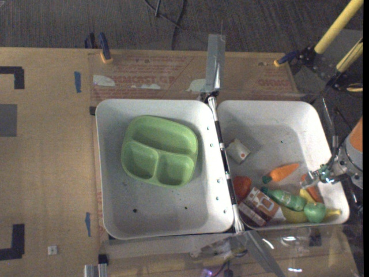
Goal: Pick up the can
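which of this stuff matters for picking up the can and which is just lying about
For the job: small white cylinder with a red mark, probably the can; metal hand.
Lying about: green divided plastic plate; orange toy carrot; green plastic bottle; brown and red carton; yellow toy banana.

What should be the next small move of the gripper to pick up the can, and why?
Probably a short move toward the middle of the right bin. The gripper sits at that bin's right side, above the toy carrot and the green bottle, while the small white can lies apart from the pile, near the divider. The gripper should be over the can before it descends.
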{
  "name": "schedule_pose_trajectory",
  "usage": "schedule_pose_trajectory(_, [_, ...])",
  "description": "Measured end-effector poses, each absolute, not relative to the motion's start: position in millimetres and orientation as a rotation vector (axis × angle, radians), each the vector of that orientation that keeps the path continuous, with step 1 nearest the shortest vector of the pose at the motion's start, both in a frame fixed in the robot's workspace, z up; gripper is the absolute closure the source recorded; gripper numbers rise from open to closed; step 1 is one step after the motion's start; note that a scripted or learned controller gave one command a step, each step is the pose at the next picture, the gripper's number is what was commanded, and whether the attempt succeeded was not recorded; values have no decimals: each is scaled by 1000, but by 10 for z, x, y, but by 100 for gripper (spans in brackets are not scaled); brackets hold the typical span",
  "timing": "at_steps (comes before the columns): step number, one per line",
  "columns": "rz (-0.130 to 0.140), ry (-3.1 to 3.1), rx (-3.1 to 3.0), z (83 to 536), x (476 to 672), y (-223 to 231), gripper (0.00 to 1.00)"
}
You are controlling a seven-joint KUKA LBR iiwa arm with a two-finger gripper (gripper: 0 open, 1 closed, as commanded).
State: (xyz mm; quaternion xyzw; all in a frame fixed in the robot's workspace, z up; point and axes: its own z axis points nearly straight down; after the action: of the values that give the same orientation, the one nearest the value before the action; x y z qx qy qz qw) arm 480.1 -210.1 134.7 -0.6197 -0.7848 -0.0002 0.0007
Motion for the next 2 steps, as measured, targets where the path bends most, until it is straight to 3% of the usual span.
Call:
schedule_pose_trajectory(1, [-1, -2396, -2038, 2966, 5390, -2053, 100])
schedule_pose_trajectory(2, [-1, -2613, -1756, 4297, 5772, -2188, 100])
